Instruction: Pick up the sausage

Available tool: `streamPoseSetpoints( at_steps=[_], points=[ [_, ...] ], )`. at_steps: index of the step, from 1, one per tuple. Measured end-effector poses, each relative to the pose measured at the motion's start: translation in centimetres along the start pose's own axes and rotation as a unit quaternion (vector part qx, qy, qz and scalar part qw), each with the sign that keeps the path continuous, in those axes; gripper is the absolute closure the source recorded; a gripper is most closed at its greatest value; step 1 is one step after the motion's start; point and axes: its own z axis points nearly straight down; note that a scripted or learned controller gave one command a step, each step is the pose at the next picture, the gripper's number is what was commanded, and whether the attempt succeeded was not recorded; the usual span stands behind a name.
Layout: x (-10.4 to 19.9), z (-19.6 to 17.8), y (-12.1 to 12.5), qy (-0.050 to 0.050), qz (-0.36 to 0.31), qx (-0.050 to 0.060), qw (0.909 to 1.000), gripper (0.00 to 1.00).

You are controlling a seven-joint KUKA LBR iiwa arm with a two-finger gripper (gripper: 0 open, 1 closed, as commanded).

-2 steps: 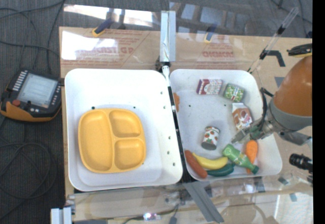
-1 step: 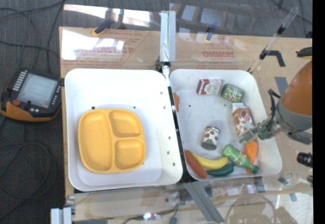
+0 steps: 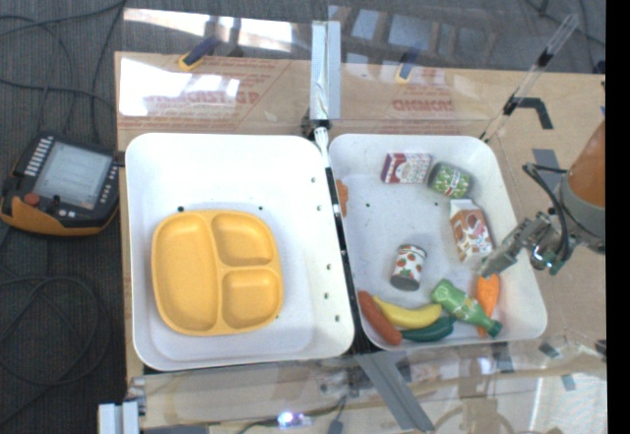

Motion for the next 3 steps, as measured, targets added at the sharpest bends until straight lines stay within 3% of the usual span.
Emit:
streamPoseSetpoints(
  at_steps=[1,2,3],
  points=[
    [0.2,1.6,-0.1,0.001,-0.120,0.000,0.9928,1.00],
    [-0.1,3.3,0.1,0.001,-0.315,0.000,0.9492,1.00],
    [0.1,1.9,0.0,-0.001,-0.600,-0.001,0.8003,1.00]
  ],
)
